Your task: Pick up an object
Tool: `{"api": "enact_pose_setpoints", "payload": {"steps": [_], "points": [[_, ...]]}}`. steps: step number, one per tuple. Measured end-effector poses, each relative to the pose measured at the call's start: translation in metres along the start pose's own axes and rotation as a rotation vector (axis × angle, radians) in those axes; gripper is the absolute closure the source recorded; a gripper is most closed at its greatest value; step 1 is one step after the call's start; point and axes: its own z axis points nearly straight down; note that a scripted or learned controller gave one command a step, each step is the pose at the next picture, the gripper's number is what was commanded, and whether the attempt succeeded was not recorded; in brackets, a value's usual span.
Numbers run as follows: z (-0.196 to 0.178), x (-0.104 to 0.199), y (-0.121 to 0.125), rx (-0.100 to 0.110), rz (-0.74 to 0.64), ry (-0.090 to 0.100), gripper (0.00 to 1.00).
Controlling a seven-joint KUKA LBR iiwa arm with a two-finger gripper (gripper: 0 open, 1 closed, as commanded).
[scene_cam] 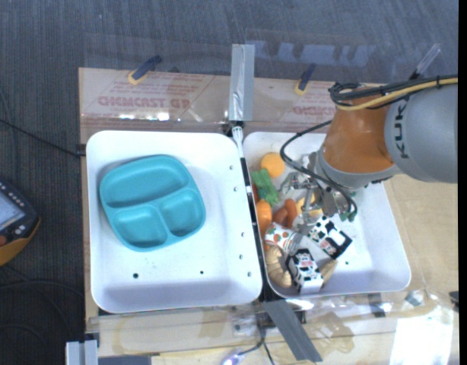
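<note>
My gripper hangs low in the right bin, over a heap of small toys along the bin's left side. Right under and beside it lie a red-orange piece and a black-and-white checkered piece. An orange ball and a green item sit just left of the wrist. Another black-and-white piece and a tan item lie at the front of the heap. The wrist hides how the fingers stand and whether anything is between them.
The left bin holds a teal divided plate. A ridge separates the two bins. The arm with its orange band and cables comes in from the right. A handheld controller lies off the bench at far left.
</note>
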Motion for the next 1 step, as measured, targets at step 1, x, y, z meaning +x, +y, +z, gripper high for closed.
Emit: {"api": "enact_pose_setpoints", "payload": {"steps": [1], "points": [[-0.0013,0.0670,-0.0078,-0.003,0.086,0.001,0.00]]}}
